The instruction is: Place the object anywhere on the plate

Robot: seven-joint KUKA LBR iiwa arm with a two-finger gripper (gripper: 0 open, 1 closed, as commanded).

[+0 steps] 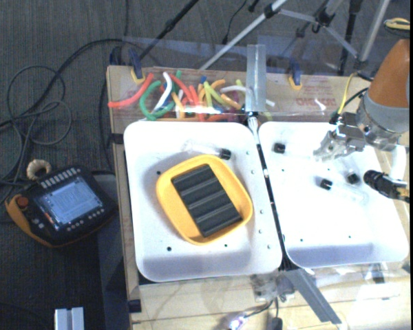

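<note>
**Surroundings: dark floor, cables, stands**

Dark grey carpet floor point(48, 40) on the left, black cables point(34, 102) looping across it. Teach pendant point(58, 205) lies on the floor left of the wooden surface point(193, 301). Metal tripod stands point(310, 12) at far right. Coloured tubes point(179, 95) heaped along the surface's far edge. Light even.

Probably a lab (teach pendant point(58, 206), tripods point(310, 12)).
</note>
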